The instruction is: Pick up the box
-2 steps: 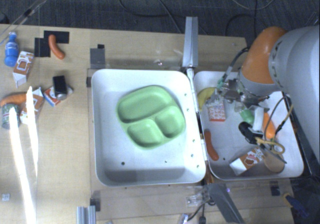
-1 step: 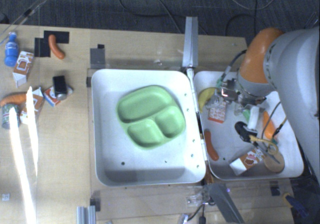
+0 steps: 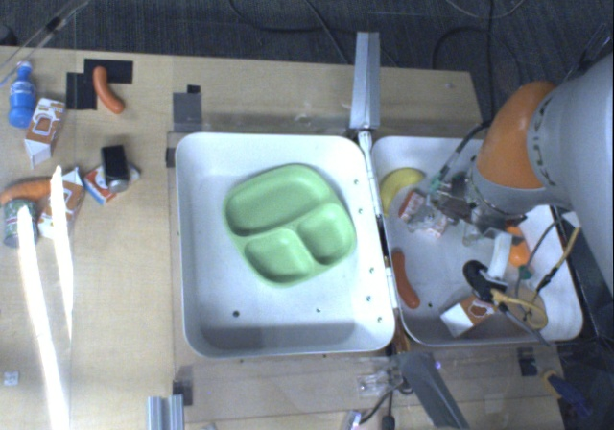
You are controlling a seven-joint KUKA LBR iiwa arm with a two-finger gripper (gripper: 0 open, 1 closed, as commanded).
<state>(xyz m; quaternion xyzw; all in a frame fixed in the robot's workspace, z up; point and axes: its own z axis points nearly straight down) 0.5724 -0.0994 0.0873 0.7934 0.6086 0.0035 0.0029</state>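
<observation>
Right now you're at the reach/grasp step: the gripper (image 3: 436, 210) is low in the right bin (image 3: 436, 270), and a small red-and-white box (image 3: 413, 208) sits right at its tip, on the side away from the wrist. Touching or just apart, can't tell from this angle; can't tell either whether the gripper is open or closed, so don't count the box as held. Nothing shows it lifted, so I'd judge the pick not yet done. Just beyond the box, further out from the tip, is a yellow fruit (image 3: 401, 180), close enough to get nudged or caught along w/ it. A red sausage (image 3: 407, 282) lies off to the gripper's side, toward the bin's near edge, and further back on that side, nearer the wrist, there's a second small carton (image 3: 463, 315), white w/ brown, poss. also a "box", so check which one you mean; I'm going by the one at the tip. Next move, imo: make sure the box is squarely in the gripper's bite, close on it, then lift straight up & watch that it comes along. The green tray (image 3: 288, 224) in the left bin (image 3: 206, 303) is well beyond the tip, across the divider, no concern
</observation>
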